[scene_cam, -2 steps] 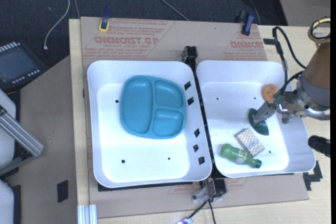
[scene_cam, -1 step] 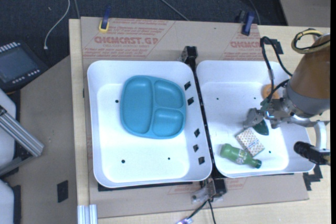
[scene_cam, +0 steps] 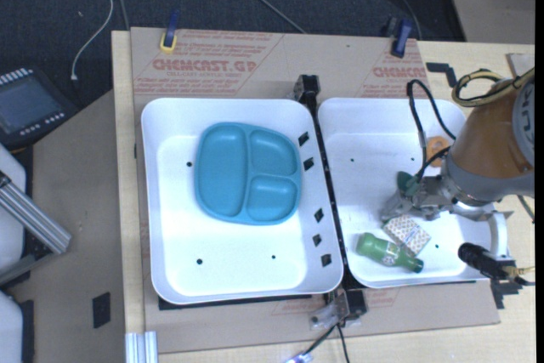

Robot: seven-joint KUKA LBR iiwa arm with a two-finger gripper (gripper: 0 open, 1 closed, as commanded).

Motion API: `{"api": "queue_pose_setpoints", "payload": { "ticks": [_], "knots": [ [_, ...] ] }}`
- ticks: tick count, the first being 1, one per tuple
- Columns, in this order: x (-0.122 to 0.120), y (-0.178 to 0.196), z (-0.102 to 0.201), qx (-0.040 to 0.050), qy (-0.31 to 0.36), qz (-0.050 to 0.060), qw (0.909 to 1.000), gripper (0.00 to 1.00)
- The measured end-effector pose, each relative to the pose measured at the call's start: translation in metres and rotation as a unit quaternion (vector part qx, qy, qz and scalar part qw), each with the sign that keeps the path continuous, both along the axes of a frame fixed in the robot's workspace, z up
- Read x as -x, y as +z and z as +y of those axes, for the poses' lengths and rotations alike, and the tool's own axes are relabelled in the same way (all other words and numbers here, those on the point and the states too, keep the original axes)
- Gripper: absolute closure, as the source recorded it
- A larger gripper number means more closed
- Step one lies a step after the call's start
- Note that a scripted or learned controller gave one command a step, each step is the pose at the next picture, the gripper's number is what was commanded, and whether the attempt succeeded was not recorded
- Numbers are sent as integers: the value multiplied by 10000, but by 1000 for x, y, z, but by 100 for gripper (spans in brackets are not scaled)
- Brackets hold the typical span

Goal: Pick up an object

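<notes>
Hand [scene_cam: 406,204] low in right bin [scene_cam: 357,127], grip state impossible to tell, just above checkered packet [scene_cam: 409,233] and green bottle [scene_cam: 387,252]; blue divided plate [scene_cam: 248,172] in left bin [scene_cam: 170,183].

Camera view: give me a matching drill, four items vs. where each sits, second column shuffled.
Items:
1. blue divided plate
2. green bottle
3. hand
4. checkered packet

Places:
A. right bin, just above the green bottle
B. left bin, upper middle
C. right bin, near the front edge, lying on its side
D. over the right bin, above the packet

Pairs: 1-B, 2-C, 3-D, 4-A
</notes>
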State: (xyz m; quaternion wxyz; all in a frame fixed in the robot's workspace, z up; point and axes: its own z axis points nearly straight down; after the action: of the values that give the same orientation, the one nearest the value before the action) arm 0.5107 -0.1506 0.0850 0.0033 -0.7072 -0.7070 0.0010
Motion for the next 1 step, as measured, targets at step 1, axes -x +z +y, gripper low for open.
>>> {"api": "queue_pose_setpoints", "payload": {
  "ticks": [1],
  "knots": [
    [-1,14,0,8,-3,-29,10000,100]
  ]
}}
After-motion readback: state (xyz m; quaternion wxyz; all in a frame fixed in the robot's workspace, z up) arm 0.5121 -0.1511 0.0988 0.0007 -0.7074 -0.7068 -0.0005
